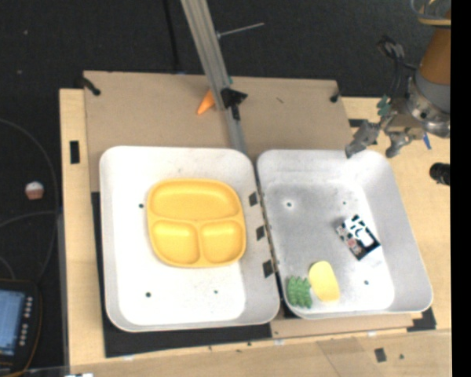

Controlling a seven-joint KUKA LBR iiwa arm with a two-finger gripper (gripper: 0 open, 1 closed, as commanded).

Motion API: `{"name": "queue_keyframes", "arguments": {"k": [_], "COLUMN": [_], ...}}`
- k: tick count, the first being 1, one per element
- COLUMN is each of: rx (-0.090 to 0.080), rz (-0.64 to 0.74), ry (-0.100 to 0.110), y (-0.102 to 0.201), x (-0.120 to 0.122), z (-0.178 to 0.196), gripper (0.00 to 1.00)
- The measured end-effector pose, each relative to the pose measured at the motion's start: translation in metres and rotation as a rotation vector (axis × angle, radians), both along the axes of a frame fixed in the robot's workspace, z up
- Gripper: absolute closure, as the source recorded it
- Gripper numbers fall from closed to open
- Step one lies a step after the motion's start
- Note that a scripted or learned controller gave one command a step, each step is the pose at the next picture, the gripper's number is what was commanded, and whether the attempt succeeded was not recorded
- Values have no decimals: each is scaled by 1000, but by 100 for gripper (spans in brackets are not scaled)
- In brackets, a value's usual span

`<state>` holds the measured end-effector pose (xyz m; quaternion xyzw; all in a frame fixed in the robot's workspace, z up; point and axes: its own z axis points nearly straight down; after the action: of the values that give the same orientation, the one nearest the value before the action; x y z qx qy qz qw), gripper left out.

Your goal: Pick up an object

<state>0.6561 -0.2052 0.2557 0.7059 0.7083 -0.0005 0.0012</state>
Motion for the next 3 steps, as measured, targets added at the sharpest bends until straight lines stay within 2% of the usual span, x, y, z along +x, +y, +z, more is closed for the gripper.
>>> {"name": "queue_keyframes", "arguments": {"k": [1,2,3], "rx": [-1,-1,0], "rz": [1,-4,-1], "ry": [1,3,5], "y": [0,-7,-9], "x": [0,-7,1], "z": [0,-45,-103], "gripper": [0,0,0]}}
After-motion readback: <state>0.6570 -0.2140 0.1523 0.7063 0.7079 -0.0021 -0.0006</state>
